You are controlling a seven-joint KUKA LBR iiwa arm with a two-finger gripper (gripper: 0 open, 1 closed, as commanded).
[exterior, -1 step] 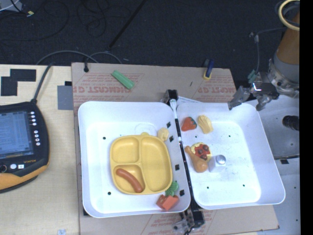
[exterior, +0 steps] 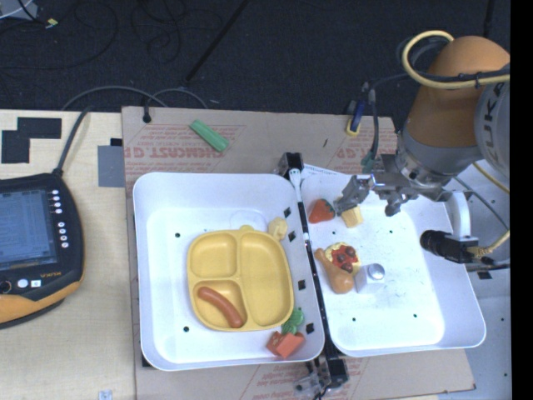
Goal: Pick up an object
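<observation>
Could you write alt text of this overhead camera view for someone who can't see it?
A robot gripper hangs over the right white bin, above a small yellow block and a red piece. The left bin holds a yellow divided plate with a toy sausage in it.

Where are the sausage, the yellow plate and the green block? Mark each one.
sausage (exterior: pixel 221 305): camera view, middle of its length.
yellow plate (exterior: pixel 260 273): camera view, bare floor of the right compartment.
green block (exterior: pixel 209 136): camera view, centre of its top face.
</observation>
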